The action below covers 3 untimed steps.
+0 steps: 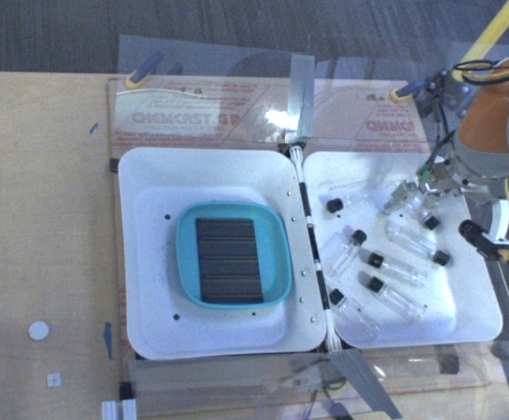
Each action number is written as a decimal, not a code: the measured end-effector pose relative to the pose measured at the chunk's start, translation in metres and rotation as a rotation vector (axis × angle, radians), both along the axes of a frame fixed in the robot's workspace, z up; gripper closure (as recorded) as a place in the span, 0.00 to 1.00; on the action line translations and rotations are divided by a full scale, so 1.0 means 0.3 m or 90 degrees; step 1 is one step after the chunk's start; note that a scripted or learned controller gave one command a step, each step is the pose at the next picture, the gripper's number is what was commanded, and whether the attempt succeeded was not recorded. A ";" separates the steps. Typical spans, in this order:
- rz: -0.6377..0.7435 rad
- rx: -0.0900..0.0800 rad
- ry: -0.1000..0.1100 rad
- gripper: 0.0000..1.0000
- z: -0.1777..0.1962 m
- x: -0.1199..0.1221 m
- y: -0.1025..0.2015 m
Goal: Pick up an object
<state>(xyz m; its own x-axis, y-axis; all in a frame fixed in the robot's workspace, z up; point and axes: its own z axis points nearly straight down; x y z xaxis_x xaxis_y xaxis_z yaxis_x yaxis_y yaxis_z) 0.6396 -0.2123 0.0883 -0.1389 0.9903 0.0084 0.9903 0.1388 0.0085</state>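
My gripper (pixel 409 196) hangs over the right bin's (pixel 477 318) far side.

Clear black-capped vials (pixel 393 274) lie scattered below me, hard to separate against the white; whether my gripper is clamped or spread, I cannot tell.

Lighting: even, fairly bright, overhead. Glare: a white hot spot on the clear acrylic sheet (pixel 276 116) behind the bins, faint reflections across it. White bins (pixel 141 234) near overexposed, detail washed out. Shadows: soft, short, under the teal tray (pixel 276 261). Focus: mildly soft throughout; clear vials (pixel 394 274) hard to separate from the bin floor.
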 end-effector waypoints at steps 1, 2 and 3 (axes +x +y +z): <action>0.000 -0.006 0.003 0.00 0.001 -0.106 0.149; -0.001 -0.006 0.000 1.00 0.040 -0.101 0.149; 0.164 -0.006 0.003 1.00 0.207 -0.232 0.169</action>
